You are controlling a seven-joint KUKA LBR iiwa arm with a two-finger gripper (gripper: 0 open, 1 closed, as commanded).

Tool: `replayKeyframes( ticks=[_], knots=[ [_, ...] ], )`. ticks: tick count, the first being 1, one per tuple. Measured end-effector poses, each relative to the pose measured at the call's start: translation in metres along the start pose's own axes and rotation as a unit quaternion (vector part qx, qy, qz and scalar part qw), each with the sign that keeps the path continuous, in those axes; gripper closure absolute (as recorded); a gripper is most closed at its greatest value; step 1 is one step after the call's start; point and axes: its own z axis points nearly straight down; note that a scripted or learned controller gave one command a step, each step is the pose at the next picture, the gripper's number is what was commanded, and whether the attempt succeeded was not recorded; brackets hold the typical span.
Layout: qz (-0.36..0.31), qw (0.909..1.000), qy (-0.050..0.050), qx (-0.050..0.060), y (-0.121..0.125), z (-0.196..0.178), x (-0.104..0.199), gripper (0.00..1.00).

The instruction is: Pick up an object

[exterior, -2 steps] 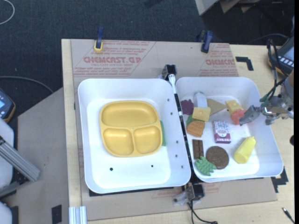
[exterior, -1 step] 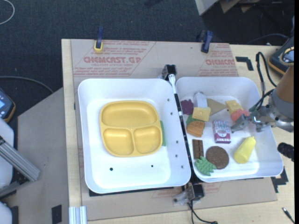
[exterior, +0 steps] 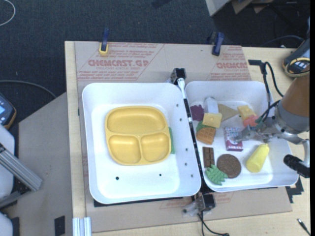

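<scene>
Pink packet (exterior: 233, 137): flat in right bin (exterior: 231, 85), middle, just under fingertips.
Hand (exterior: 242, 135): low over packet, reaching in from 3 o'clock — finger spread cannot be told.
Neighbours: yellow bottle (exterior: 258, 158) at 4 o'clock, brown disc (exterior: 229, 165) at 6, waffle (exterior: 206, 133) at 9 — crowded.
Open room: left bin (exterior: 98, 181) around yellow tray (exterior: 138, 134).

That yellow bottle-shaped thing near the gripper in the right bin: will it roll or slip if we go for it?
The yellow bottle-shaped piece lies on its side, tilted, with a rounded body, so a push would probably roll it. Its surface looks smooth and glossy, so the fingers may slip unless they close across its narrower end. It looks like hollow plastic toy food, likely light. The gripper sits just above it.
</scene>
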Motion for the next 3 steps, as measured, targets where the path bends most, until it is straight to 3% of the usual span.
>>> replayKeyframes(
  ticks=[1,3],
  knots=[
    [0.000,1.0000,-0.003,-0.004,0.002,-0.013,-0.001,1.00],
    [-0.001,1.0000,-0.004,-0.003,0.003,-0.119,-0.002,1.00]
  ],
)
